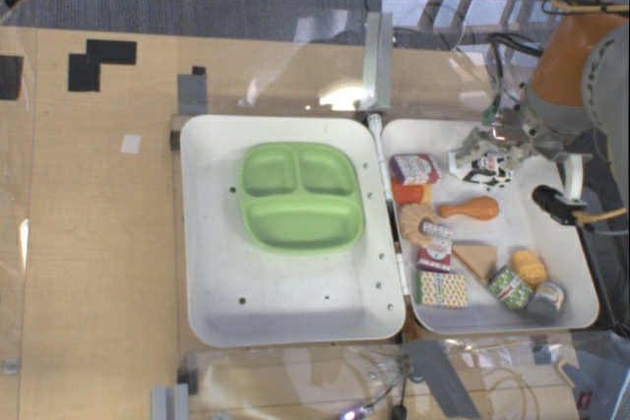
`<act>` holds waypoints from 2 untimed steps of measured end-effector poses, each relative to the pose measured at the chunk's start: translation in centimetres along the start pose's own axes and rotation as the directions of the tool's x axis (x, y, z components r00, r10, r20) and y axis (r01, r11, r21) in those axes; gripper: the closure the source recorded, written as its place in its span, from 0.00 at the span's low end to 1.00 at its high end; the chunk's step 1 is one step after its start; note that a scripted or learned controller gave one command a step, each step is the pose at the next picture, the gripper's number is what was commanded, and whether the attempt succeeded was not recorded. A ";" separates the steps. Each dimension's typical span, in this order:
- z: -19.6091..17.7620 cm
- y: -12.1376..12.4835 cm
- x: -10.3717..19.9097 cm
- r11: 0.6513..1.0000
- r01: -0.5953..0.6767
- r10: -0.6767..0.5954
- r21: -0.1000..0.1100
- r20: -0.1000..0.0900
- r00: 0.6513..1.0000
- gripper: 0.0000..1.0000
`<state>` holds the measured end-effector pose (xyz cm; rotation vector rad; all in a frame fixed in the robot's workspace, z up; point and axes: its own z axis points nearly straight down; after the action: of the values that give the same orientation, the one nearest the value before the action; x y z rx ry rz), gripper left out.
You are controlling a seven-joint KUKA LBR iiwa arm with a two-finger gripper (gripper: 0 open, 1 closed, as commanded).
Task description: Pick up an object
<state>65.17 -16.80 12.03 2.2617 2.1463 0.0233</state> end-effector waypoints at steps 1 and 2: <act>0.0 0.0 0.0 1.000 0.000 0.000 0.000 0.000 1.000 0.00; 0.8 1.7 -0.9 1.000 0.025 -0.025 -0.006 0.001 1.000 0.00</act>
<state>66.82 -17.82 11.26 2.2311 2.1705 0.0291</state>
